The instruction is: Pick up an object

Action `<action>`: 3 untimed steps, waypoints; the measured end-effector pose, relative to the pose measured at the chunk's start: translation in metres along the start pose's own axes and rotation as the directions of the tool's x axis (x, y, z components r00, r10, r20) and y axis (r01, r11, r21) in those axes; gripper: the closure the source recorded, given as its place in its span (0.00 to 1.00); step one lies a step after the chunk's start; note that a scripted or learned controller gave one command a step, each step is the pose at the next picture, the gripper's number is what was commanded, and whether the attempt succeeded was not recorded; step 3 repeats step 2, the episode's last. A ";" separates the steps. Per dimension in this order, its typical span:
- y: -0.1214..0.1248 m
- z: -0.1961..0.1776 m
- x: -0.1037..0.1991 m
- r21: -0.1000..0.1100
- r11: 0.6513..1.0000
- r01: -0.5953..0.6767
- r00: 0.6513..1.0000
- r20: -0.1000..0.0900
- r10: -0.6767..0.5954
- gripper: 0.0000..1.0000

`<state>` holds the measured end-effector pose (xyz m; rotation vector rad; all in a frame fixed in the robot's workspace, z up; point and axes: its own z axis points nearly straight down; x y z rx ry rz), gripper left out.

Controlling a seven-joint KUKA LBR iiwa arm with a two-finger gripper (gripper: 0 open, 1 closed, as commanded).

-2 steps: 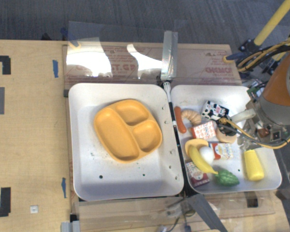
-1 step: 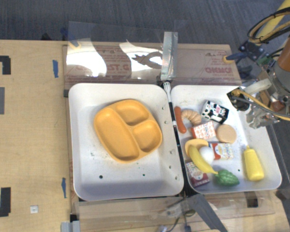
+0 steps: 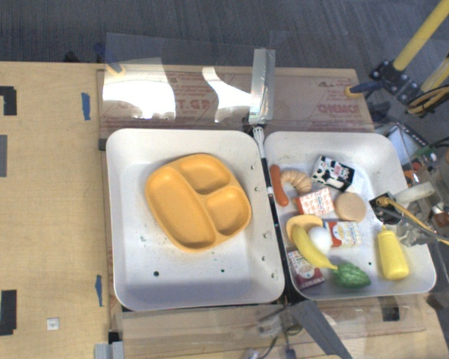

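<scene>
A green pepper (image 3: 351, 275) lies at the right bin's (image 3: 374, 146) near edge beside a curved yellow banana (image 3: 310, 244); the gripper's (image 3: 419, 214) state is unclear.

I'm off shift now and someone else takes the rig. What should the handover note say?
Gripper: at the right bin's right edge; whether it is open or shut can't be told, nothing seen held.
Right bin: banana, mustard bottle, green pepper, hot dog, croissant, small cartons.
Left bin: orange tray.
Done: no pick yet.
Left: grasp one object and lift it.
</scene>
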<state>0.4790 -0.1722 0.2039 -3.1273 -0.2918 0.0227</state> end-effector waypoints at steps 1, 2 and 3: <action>0.023 -0.008 -0.006 -0.002 1.000 0.003 1.000 -0.008 -0.003 0.00; 0.012 -0.038 0.038 -0.001 1.000 0.008 1.000 -0.010 -0.008 0.00; 0.012 -0.038 0.038 -0.001 1.000 0.008 1.000 -0.010 -0.008 0.00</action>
